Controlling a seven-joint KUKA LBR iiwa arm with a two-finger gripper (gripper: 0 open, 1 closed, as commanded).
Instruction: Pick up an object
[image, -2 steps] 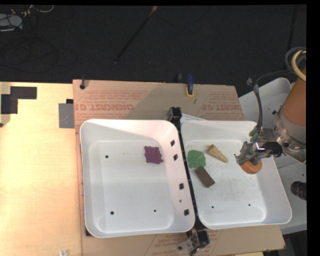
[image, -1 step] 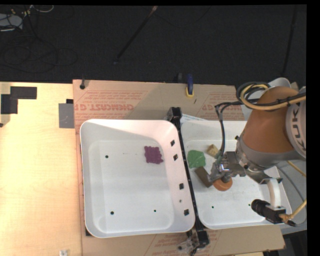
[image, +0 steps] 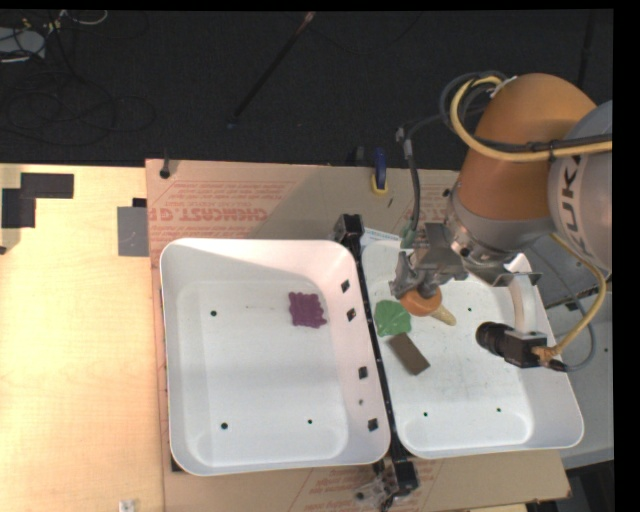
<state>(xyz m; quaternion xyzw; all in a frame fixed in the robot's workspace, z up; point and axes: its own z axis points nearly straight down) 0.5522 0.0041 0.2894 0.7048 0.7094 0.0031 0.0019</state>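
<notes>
My gripper (image: 421, 288) hangs over the far left part of the right bin (image: 500, 425). Directly under its tip lies a small orange object (image: 422, 304), touching or very close to it. A pale beige piece (image: 444, 318) pokes out beside the orange object on its right. Just left of them lies a green object (image: 392, 318), and a brown block (image: 408, 354) rests slightly nearer the front. A purple object (image: 307, 309) sits alone in the left bin (image: 200, 400), well away from the gripper.
The black divider (image: 366, 340) between the two bins runs just left of the green object. The arm's large orange and grey body (image: 520, 160) looms over the right bin's far right corner. Bare bin floor lies in the right bin's front half.
</notes>
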